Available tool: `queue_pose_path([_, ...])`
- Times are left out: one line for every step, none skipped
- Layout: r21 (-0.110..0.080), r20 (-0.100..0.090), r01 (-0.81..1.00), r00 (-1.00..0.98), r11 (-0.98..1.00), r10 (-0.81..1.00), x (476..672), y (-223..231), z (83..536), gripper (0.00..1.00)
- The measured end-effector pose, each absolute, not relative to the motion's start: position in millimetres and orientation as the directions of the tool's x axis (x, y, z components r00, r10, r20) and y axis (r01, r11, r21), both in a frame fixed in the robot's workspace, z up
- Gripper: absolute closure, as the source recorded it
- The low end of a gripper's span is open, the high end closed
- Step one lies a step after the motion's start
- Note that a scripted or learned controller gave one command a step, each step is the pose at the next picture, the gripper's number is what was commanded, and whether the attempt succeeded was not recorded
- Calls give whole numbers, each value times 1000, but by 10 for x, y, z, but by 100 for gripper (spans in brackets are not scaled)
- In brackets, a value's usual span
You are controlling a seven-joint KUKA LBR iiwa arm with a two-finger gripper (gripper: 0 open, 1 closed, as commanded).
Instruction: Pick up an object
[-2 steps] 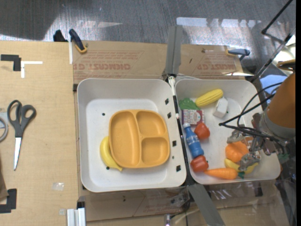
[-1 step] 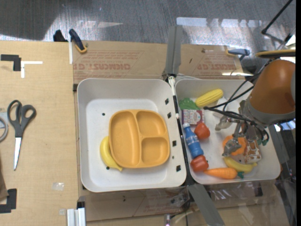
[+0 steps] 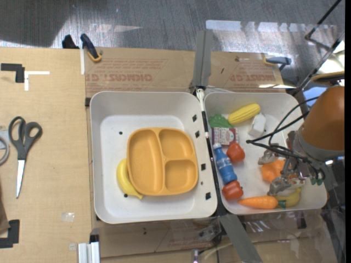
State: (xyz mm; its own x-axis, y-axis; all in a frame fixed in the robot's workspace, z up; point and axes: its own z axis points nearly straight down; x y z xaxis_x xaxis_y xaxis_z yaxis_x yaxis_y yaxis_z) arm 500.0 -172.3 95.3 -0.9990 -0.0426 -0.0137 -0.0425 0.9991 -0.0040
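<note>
On the cardboard (image 3: 131,70) behind the bins, mirrored red print stays unreadable; the jaws' (image 3: 285,181) opening cannot be told.

Bright even light from overhead, soft shadows inside the white bins (image 3: 98,163), pale glare streaks on the grey floor (image 3: 164,10) along the top edge, slight softness throughout, orange arm band (image 3: 329,119) blurred at right edge

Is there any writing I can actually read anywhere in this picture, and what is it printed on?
Cardboard sheet behind the left bin: red printing, upside down, too blurred to read with confidence.
Cardboard sheet behind the right bin: the same kind of red printing, also unreadable.
Blue bottle: label too small to read.
</note>
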Motion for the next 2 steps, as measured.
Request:
queue_pose_path([-5,-27,54,-998,999,54,4893,-1506,975,0])
queue_pose_path([-4,-21,50,-999,999,50,4889,-1494,1060,100])
